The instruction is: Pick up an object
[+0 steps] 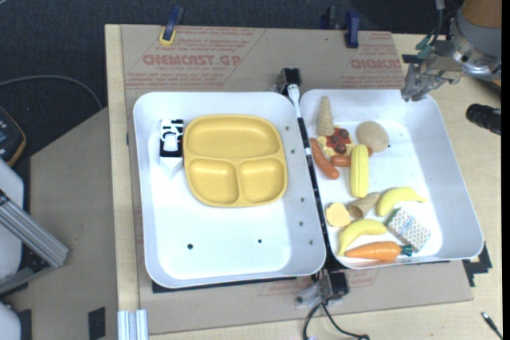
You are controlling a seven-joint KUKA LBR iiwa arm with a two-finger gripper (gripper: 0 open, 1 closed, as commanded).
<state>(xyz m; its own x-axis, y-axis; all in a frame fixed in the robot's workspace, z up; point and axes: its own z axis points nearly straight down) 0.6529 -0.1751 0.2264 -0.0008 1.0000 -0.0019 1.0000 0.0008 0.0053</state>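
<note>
While the arm (478,8) is reaching in from the upper right of the frame, its gripper (416,89) is hovering over the far edge of the right bin (456,171), near that bin's upper right corner. Whether the pincer is spread or pressed together cannot be told from this angle; nothing is showing between its tips.

The right bin is holding a scatter of toy food. A pale cone-shaped piece (325,115) is lying near the bin's upper left, and a round beige piece (372,136) is sitting to its right, below and left of the gripper and apart from it. An orange sausage (324,160) is lying beside a small dark red cluster (340,141), and a yellow corn cob (359,170) is lying upright in the frame just right of them. Lower down, two bananas (396,198) (360,231) are curving around a patterned packet (409,228), and a carrot (372,252) is lying along the bin's lower edge.

The left bin (223,251) is bearing a yellow divided plate (235,158) in its upper half, with a small black-and-white object (170,138) touching the plate's left side.
</note>
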